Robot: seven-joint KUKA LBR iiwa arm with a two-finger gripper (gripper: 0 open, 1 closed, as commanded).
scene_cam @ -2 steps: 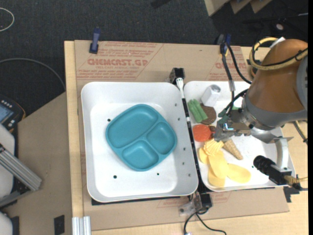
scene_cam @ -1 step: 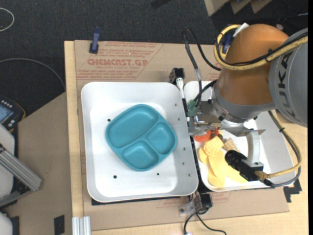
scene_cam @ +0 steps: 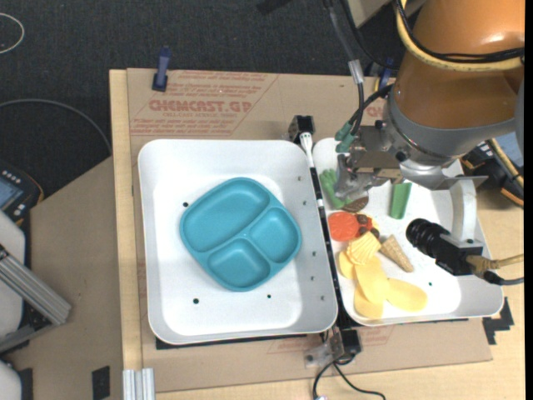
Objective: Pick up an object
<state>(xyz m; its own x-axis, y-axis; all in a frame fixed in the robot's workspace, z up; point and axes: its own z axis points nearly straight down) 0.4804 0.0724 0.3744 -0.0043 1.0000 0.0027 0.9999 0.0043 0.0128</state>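
From the camera view, the arm [scene_cam: 458, 65] reaches in from the right and hangs low over the upper left part of the right bin [scene_cam: 454, 305]. That is where the loose items lie, so it is the sensible place to try for one. The gripper [scene_cam: 354, 192] is down among them, close to the wall shared with the left bin [scene_cam: 154, 223]. A flat green piece [scene_cam: 330, 187] lies just beside it on the wall side, and an orange-red piece [scene_cam: 341, 226] lies just below it. By my reading, one of these two is the likeliest target. The rest sit further off: a green stick [scene_cam: 401, 200] stands to the gripper's right, a small cone [scene_cam: 396, 253] lies nearer the bin's middle, and a heap of yellow pieces [scene_cam: 371, 282] overlaps along the near left side. The left bin holds a blue divided plate [scene_cam: 240, 233], which lies flat and well apart from the arm, so it seems out of play for this attempt. Both bins rest on a sheet of printed cardboard [scene_cam: 208, 102]. Much is hidden. The bulky wrist covers the back of the right bin, and the gripper's own body shades its tip. I cannot tell whether it is spread, closed or clasping anything, nor whether it touches the green piece. The green piece is partly covered, so its full shape is unclear, and where one yellow piece ends and the next begins is hard to make out.
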